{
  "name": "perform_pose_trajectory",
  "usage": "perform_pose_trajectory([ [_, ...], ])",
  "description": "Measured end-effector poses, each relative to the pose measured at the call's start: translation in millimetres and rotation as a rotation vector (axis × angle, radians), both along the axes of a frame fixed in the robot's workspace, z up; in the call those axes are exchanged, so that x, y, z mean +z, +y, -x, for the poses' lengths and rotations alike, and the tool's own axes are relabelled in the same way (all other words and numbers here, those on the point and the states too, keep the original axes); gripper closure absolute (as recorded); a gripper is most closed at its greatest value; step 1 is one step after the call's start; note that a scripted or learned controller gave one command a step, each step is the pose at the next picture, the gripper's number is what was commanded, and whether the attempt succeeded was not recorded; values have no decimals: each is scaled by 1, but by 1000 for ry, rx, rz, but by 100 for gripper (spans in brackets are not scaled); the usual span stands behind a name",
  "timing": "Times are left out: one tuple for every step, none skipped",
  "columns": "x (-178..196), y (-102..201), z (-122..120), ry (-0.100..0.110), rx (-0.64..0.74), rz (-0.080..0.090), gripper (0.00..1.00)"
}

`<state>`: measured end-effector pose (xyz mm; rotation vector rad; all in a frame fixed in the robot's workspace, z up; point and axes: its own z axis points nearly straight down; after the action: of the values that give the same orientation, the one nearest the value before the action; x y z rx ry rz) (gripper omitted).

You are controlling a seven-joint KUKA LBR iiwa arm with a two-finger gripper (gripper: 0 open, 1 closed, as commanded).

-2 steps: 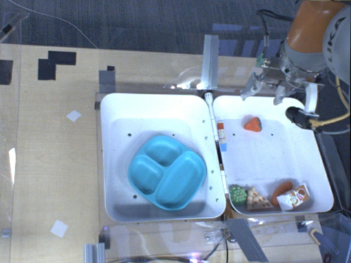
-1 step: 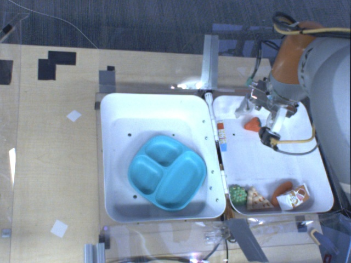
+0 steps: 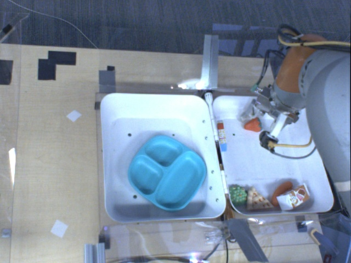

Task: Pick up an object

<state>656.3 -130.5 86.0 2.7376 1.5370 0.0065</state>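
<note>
While the arm reaches into the right bin (image 3: 318,199), its gripper (image 3: 262,115) sits over a small orange object (image 3: 253,125) near that bin's far wall, perhaps touching it; whether the claw grips it I cannot tell. A blue divided plate (image 3: 166,172) fills the left bin (image 3: 115,147).

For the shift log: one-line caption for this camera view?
Arm's claw hovers by an orange object in the right bin; blue divided plate fills the left bin.

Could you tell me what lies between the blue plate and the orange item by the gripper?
In the camera view, the bins' divider and a marker pen lie between the blue plate and the orange item.
</note>
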Motion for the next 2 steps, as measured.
perform_pose_trajectory([
  [0,0,0,0,1,1,0],
  [0,4,17,-1,316,3,0],
])
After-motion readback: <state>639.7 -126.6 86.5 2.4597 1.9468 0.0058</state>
